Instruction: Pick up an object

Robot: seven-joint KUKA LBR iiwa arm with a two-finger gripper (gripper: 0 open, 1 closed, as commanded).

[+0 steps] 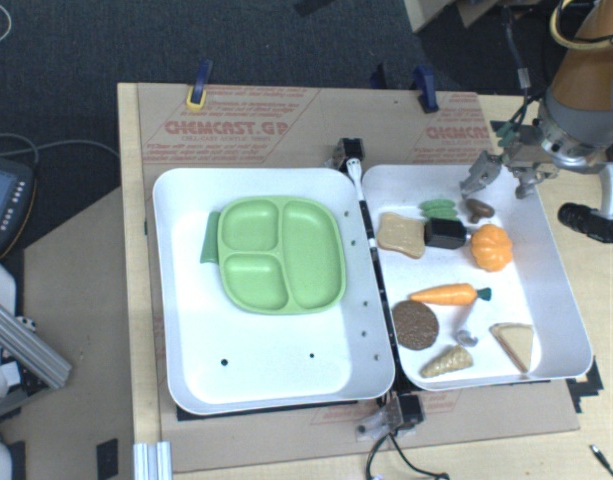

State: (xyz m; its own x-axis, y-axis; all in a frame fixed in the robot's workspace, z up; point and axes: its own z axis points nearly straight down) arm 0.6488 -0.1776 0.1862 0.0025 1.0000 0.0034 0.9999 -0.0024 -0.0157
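Observation:
The right bin holds several toy foods: a bread slice, a black block, a green leafy piece, a small brown piece, an orange pumpkin-like fruit, a carrot, a round brown cookie, a tan cone and a sandwich wedge. My gripper hovers over the bin's far right corner, just above the brown piece. Its fingers are spread apart with nothing between them.
The left bin holds a green divided plate. A divider strip separates the two bins. Clamps hold the cardboard base at the back. The arm's orange band stands at the upper right.

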